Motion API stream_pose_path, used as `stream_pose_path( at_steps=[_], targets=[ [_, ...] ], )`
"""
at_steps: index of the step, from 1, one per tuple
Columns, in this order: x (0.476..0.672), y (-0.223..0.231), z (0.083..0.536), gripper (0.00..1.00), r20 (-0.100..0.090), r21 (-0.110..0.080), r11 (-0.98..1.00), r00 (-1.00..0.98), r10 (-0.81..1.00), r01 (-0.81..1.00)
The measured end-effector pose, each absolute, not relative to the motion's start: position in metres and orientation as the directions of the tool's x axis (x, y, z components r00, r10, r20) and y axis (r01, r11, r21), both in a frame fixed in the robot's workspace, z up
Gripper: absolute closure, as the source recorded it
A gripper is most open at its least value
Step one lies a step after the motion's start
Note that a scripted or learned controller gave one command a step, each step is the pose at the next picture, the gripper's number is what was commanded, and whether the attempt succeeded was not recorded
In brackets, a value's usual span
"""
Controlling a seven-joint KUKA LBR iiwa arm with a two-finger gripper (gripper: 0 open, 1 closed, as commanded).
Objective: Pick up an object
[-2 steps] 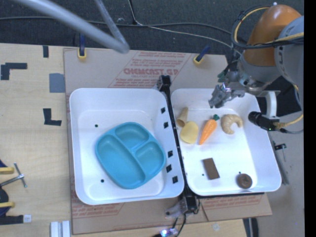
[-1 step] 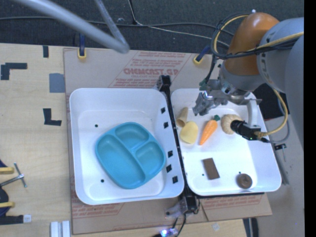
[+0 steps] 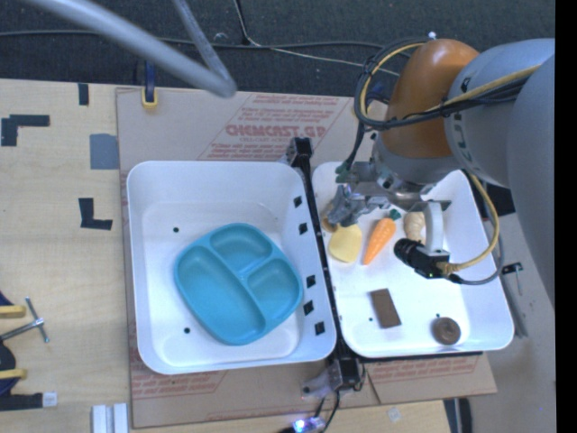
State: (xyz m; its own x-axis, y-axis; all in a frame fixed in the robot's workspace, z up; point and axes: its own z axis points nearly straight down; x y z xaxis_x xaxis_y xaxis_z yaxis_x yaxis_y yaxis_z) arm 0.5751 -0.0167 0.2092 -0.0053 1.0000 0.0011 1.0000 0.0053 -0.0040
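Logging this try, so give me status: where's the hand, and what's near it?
Hand low in right bin, at its left wall. Yellow piece and carrot just below it. Brown block and round brown piece apart, nearer the front.

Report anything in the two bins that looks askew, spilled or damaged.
Nothing stands out. The blue divided plate lies flat but turned at an angle in the left bin. In the right bin, the carrot, yellow piece, brown block and round brown item lie loose, all intact.
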Motion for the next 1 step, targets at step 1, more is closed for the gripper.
stream_pose_path(
  at_steps=[1],
  targets=[
    [0.5513, 0.0316, 0.2192, 1.0, 0.002, -0.003, 0.007, -0.006, 1.0, 1.0]
  ],
)
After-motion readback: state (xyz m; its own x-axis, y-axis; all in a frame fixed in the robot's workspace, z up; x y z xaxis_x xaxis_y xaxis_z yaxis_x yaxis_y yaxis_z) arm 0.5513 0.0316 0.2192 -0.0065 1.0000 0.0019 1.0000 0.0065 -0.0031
